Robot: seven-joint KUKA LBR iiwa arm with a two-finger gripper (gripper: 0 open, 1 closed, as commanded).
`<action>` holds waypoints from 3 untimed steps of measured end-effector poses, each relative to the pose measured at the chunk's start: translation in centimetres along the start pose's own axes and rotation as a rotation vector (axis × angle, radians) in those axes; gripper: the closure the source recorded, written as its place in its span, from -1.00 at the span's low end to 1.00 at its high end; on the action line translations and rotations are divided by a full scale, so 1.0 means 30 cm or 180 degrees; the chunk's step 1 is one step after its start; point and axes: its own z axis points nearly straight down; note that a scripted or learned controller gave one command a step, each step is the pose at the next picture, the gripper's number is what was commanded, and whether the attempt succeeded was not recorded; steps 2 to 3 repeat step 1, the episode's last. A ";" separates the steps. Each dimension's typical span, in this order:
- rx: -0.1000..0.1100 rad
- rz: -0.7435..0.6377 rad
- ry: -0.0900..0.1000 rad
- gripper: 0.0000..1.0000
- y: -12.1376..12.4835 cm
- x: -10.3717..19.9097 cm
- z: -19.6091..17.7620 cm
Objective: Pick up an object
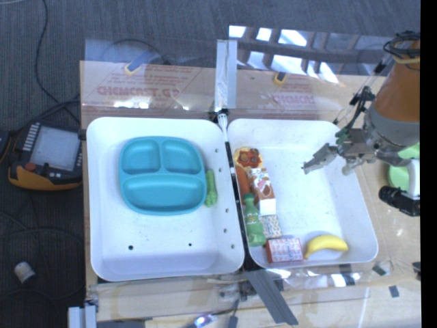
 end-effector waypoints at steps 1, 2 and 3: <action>-0.0008 0.0041 0.0000 -1.00 0.113 -0.098 0.452; -0.0008 0.0041 0.0000 -1.00 0.113 -0.098 0.452; -0.0008 0.0041 0.0000 -1.00 0.113 -0.098 0.452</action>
